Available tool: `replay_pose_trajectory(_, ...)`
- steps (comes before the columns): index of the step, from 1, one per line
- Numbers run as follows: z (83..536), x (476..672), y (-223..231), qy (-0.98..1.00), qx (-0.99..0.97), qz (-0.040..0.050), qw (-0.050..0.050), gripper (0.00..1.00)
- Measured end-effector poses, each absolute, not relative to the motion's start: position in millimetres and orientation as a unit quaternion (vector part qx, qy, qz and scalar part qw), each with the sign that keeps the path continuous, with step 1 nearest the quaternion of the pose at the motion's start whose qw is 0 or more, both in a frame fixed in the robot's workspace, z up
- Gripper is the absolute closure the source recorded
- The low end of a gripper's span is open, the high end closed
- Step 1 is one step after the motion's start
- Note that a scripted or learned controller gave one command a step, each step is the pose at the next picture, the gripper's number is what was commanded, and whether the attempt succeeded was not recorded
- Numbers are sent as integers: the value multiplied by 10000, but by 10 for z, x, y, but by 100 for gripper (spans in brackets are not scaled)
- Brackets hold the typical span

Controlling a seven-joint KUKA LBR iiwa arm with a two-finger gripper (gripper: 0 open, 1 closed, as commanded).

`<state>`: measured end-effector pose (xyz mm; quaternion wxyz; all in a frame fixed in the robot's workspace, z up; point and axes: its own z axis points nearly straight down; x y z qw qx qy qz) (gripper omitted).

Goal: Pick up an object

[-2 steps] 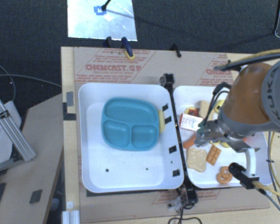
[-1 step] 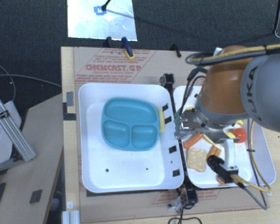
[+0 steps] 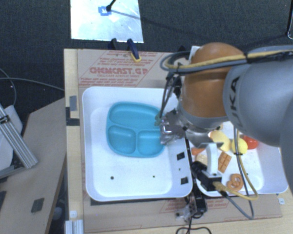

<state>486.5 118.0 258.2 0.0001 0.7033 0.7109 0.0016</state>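
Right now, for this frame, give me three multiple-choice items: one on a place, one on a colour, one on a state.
1. Where does the divided plate lie?
A. In the left bin
B. In the right bin
C. On the cardboard behind the bins

2. What colour is the plate?
A. Red
B. Blue
C. Yellow

3. How does the plate rest?
A. Standing on edge
B. Upside down
C. Flat, compartments facing up

Answers:
1. A: white bin floor surrounds it on the view's left.
2. B: it is light blue throughout.
3. C: its three hollow sections are open to the camera.
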Motion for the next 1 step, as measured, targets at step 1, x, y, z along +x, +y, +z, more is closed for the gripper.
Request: replay_pose_trajectory(1,2050,4857,1598,7099,7043,-10,-15,100)
